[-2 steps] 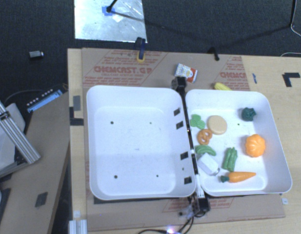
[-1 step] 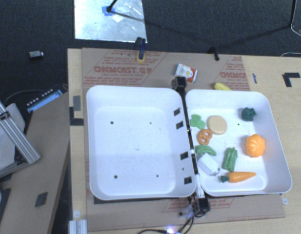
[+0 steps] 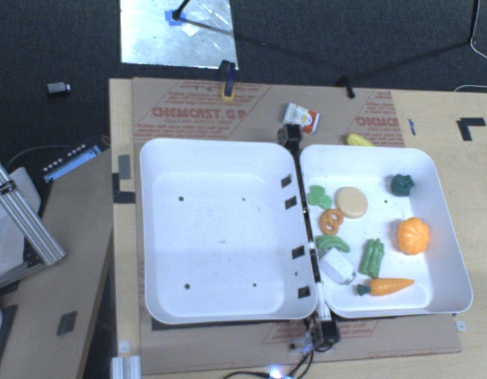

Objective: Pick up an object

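The things I might pick lie in the right bin (image 3: 444, 212), in the right half of the frame; a broccoli (image 3: 402, 184) at its upper right, an orange pumpkin (image 3: 413, 235) below that, a carrot (image 3: 387, 286) along the lower edge, a tan round disc (image 3: 353, 202) and an orange pretzel (image 3: 331, 222) near the left wall; whether my hand is apart or together I cannot tell; the left bin (image 3: 219, 227) sits at centre frame.

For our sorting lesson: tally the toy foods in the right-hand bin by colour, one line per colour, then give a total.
Green: 4 (leaf, pod, beans, broccoli)
Orange: 3 (pumpkin, carrot, pretzel)
Tan: 1 (round biscuit)
White: 1 (block)
Total: 9
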